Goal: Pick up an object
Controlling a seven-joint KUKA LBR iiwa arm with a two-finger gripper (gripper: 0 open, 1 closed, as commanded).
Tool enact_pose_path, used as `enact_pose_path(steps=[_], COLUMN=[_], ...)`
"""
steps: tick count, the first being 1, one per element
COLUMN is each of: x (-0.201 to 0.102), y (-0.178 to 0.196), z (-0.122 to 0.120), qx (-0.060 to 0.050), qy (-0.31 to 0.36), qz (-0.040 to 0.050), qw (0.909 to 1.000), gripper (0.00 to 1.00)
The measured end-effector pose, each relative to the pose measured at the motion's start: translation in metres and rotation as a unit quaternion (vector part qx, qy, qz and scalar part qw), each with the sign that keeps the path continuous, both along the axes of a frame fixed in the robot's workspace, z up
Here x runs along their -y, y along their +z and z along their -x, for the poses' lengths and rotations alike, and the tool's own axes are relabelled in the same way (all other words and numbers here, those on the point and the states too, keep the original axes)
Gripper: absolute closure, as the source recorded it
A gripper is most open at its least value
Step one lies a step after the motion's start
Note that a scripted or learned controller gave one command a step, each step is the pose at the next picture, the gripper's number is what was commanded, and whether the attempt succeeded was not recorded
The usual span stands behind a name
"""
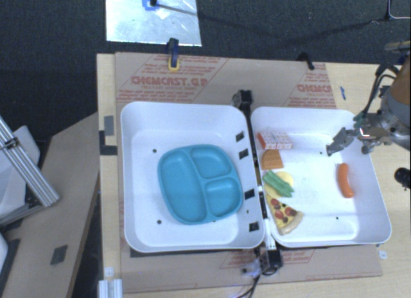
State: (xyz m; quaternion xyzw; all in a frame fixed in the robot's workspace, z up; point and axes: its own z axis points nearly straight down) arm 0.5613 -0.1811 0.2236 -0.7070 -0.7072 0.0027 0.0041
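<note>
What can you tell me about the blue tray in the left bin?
The blue tray is a light blue, smooth, plastic-looking plate with rounded corners and three sections: one long one on its left, two smaller ones on its right. It lies flat, right side up and turned a little askew, near the middle of the left bin, resting on its floor. Nothing lies in it.

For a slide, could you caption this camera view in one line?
End effector poised over the right bin near a toy hot dog; blue divided plate in the left bin.
</note>
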Motion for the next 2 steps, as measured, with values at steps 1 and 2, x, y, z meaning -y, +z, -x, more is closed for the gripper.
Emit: enact_pose_path(steps=[1,2], x=[0.0,-0.002], y=[0.006,-0.039], z=[-0.003,0.005], qx=[0.005,0.004], qy=[0.001,0.0], qz=[0.0012,0.0007], qw=[1.0,1.0], gripper=[0.0,0.0])
